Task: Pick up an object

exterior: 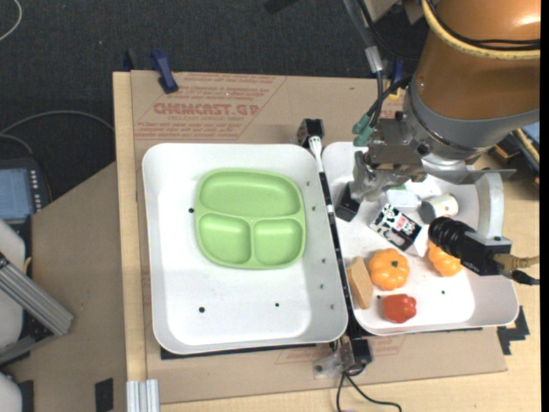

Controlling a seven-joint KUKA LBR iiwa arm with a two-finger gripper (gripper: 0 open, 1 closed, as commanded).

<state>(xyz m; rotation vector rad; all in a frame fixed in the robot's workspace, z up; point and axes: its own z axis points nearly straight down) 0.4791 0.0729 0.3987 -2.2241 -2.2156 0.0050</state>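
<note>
You have the gripper (375, 181) low over the far left part of the right bin (482, 296), with the grey wrist and orange band of the arm rising above it toward the far right. From this slant you cannot tell whether the gripper is wide or narrow, and nothing is visibly held in it. The things you could pick all lie in that right bin. A black-and-white patterned piece (395, 222) sits just near and right of the gripper, tilted. A small black piece (346, 207) lies close to the gripper's left, against the bin's left rim. A small white cylinder (443, 205) rests to the right of the patterned piece. Nearer to you, an orange pumpkin (389, 269) sits in the middle of the bin, with a tan wooden block (359, 282) touching its left side and a red round fruit (398, 307) just near of it. Another orange piece (443, 262) lies to the pumpkin's right. In the left bin (240, 307) you see a green divided plate (250, 217), well apart from the gripper.
</note>
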